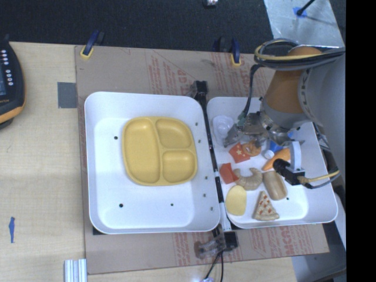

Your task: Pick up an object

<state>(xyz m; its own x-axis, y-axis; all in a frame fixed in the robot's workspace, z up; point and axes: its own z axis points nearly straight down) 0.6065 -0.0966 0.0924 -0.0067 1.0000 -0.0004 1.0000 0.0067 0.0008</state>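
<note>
The arm (305, 93) comes in from the upper right of the frame and bends down over the right bin (317, 213). Its jaws (249, 131) sit low in the upper part of that bin, just above an orange-red piece (242, 151). Whether they are spread or pressed together cannot be told; the metal parts blur into the clutter, and nothing is clearly seen between them.

The right bin holds the loose things. A clear plastic piece (222, 125) lies at its upper left, beside the jaws. A small red block (227, 172) rests near the bin's left wall, lower down. Just right of it is a tan curved piece (251, 179), touching a brown bread-like roll (274, 185). A pale yellow round (237, 200) sits at the lower left, and a pizza slice (265, 207) lies just beside it at the lower middle. An orange piece (281, 156) shows near the wrist, with a small blue bit (268, 154) next to it.

The left bin (106, 210) fills the middle of the frame and carries a yellow divided plate (158, 150) with three compartments, lying flat and off toward the bin's upper right. Both bins rest on a brown board (147, 69) on the table (35, 187).
</note>
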